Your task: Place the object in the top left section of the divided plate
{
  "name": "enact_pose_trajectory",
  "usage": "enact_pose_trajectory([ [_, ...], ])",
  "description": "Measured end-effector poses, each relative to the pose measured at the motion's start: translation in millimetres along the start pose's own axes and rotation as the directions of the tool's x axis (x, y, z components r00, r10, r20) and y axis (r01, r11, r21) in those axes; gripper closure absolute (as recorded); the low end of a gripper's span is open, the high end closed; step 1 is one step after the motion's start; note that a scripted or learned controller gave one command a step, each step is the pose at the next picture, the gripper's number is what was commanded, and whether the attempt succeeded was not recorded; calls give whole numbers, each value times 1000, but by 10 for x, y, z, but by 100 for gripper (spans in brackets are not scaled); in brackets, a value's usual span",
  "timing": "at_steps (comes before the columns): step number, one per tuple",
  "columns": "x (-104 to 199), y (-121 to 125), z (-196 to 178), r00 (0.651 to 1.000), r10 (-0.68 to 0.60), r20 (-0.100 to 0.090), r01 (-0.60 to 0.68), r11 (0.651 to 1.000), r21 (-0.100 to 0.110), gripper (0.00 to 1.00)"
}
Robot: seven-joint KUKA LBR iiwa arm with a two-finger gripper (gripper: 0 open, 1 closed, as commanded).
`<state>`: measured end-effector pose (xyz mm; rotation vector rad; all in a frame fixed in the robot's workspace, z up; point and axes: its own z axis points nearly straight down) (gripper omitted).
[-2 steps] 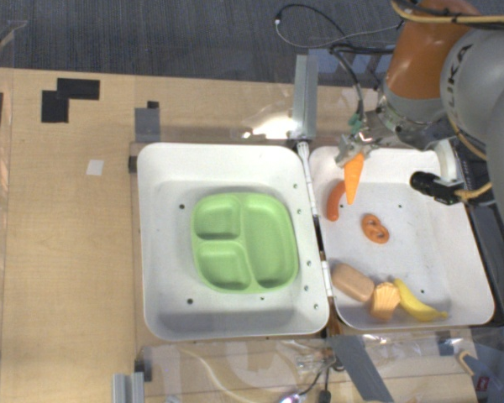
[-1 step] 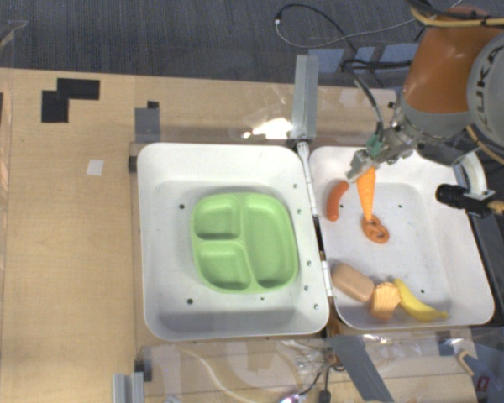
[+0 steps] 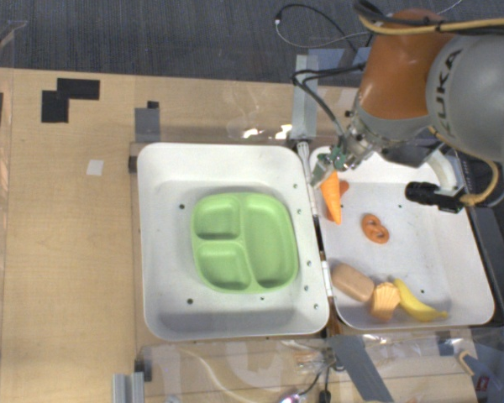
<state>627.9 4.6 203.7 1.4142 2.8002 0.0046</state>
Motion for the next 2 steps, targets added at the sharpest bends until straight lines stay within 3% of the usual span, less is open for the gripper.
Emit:
enact_pose_trajectory([
  [1,547,874,179,998,-63,0,63,998,-1,100],
  [2,1165,1308,512,959,-284,0,284,959,-3,100],
])
